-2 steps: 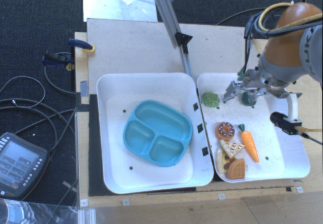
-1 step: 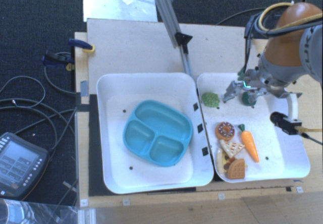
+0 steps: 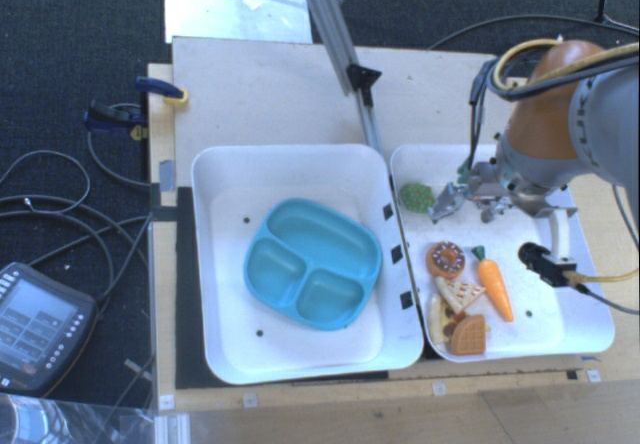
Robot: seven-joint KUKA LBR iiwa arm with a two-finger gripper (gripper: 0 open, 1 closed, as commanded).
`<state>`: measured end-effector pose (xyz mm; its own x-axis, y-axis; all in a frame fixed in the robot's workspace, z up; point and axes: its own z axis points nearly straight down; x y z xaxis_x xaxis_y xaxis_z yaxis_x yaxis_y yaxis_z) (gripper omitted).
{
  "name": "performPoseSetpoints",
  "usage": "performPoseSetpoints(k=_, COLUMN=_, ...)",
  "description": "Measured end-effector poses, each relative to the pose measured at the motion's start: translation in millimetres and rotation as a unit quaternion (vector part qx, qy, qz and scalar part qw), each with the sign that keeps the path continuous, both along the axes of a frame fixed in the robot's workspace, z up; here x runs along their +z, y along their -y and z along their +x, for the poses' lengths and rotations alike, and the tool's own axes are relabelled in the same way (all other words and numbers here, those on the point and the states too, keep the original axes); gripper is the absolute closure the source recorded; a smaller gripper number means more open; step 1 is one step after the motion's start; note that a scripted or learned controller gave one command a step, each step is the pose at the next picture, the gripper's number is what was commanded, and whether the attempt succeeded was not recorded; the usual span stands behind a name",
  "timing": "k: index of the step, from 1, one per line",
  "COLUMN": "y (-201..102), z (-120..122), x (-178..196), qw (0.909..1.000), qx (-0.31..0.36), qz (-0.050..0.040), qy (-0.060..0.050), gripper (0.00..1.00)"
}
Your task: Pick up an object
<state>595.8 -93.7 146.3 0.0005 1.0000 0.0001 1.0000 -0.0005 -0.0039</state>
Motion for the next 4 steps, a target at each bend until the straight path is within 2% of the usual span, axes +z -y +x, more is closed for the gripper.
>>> performPoseSetpoints(k=1, y=0, z=-1, x=-52, qw=1.0, qx=0.0, qz=0.0002, qy=0.0, gripper=0.0)
performPoseSetpoints(k=2, y=0, z=1, x=-38, qw=1.0, qx=0.0, qz=0.0003, qy=0.003, gripper=1.0)
performPoseSetpoints(k=3, y=-7, z=-5, x=17, qw=1.0, qx=0.003, qz=-0.0002, qy=0.005, gripper=1.0)
performPoseSetpoints(k=4, y=0, z=-2, x=63, qw=1.0, qx=0.003, qz=-0.0006, qy=0.005, gripper=1.0)
